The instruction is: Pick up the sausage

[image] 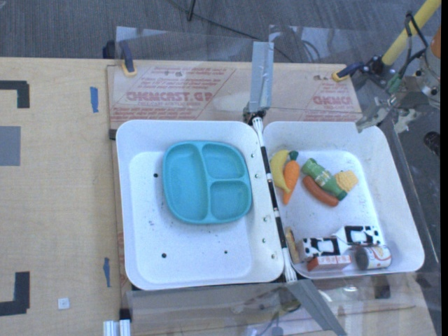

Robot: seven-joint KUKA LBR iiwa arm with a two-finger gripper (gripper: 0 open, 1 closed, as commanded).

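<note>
The sausage (320, 191) lies diagonally in the right bin (399, 208), upper-left to lower-right; gripper (392, 110) state unclear.

Pale wooden bench (56, 208), grey floor (84, 5), possibly carpet

Sausage (320, 191): reddish-orange, long and thin, lying flat and slanted in the right bin (399, 187), touching the green bottle (323, 178) above it, just right of the carrot (290, 179).
</note>
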